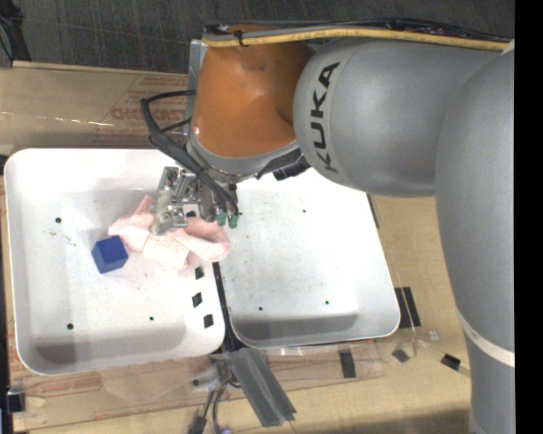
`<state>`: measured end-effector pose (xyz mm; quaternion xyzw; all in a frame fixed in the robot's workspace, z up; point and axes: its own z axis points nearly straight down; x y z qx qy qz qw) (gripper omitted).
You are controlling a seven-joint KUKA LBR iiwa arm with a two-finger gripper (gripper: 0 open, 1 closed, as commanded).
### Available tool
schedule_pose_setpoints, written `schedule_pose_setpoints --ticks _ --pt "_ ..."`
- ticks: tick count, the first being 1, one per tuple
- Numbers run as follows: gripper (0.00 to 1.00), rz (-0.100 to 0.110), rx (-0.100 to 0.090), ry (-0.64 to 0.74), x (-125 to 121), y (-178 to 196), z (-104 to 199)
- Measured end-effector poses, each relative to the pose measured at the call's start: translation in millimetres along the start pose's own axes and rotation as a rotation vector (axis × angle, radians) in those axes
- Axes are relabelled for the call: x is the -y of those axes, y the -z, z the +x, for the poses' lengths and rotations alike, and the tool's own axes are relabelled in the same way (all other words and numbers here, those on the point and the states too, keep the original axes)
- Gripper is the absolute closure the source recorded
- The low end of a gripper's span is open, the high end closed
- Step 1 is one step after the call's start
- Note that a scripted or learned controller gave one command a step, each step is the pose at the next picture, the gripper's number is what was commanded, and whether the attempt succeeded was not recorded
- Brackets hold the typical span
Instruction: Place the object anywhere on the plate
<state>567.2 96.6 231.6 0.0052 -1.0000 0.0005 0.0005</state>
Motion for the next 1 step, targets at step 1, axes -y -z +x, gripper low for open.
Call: schedule_pose_setpoints --ticks 1 --pt "0.0 0.0 0.0 -0.001 0.2 0.1 -0.1"
